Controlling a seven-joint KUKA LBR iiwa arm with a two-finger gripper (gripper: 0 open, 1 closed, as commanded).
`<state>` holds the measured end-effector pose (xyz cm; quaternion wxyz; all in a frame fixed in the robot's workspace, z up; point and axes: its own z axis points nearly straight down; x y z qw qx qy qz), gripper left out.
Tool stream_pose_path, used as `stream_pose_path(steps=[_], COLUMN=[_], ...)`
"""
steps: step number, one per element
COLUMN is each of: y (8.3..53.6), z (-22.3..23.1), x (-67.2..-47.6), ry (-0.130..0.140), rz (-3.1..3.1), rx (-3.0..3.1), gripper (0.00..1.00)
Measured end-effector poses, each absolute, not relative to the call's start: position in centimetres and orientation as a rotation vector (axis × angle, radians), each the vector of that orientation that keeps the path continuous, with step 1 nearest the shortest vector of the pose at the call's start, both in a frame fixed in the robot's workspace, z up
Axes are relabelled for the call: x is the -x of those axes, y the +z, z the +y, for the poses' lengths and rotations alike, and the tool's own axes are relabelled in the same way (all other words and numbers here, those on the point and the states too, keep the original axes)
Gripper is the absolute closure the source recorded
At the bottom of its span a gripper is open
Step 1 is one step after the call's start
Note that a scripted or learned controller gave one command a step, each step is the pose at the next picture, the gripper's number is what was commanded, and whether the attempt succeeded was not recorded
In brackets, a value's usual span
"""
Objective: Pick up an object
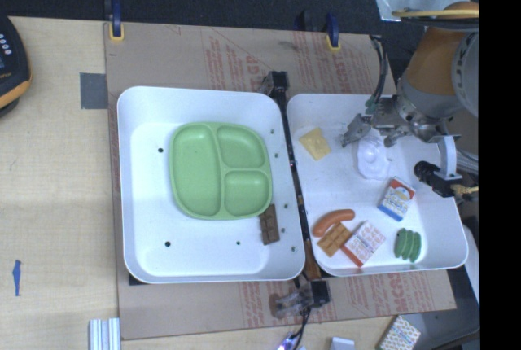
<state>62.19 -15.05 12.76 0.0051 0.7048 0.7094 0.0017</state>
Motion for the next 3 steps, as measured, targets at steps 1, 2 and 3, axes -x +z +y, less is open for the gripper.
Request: stream_pose_path(steps=[1, 2, 3], y=[13.4, 11.1, 12.2], z=[-18.0, -20.9, -20.9], x=[-57.2, -54.6, -54.7], ry=[-0.006, -0.006, -0.005], rz=[2.224, 2.227, 2.229], rx=[-2.225, -2.221, -2.217], gripper=[0.0, 0.0, 1.0])
